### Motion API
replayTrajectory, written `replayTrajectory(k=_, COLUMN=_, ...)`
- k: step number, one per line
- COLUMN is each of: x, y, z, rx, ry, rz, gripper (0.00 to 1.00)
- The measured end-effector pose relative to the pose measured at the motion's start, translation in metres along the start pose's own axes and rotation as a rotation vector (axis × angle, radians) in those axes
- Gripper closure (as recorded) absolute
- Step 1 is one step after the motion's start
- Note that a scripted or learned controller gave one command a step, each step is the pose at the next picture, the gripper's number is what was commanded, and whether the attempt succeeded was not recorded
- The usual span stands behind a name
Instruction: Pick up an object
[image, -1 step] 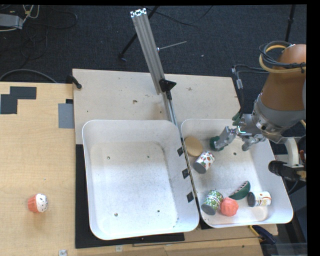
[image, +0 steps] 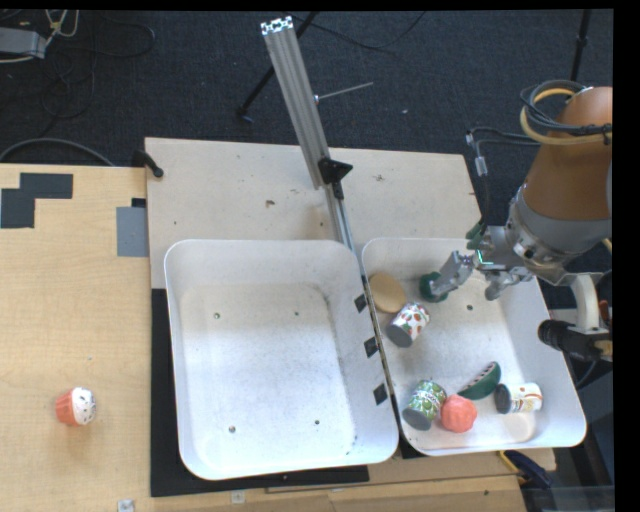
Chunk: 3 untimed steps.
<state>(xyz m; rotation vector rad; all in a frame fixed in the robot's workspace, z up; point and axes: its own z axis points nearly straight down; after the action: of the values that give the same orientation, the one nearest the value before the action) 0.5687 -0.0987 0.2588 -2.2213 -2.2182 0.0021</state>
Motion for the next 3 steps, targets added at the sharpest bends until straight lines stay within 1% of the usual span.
replayTrajectory(k=1, x=0.009, y=-0.003, z=0.051, rx=0.006, ry=0.001, rz=0.004, gripper=0.00)
replayTrajectory(k=2, x=0.005, y=-0.003, z=0.096, rx=0.006, ry=0.000, rz=0.000, gripper=0.00)
replayTrajectory(k=3, x=-0.003, y=-0.007, z=0.155, rx=0.007, ry=0.001, rz=0.000, gripper=0.00)
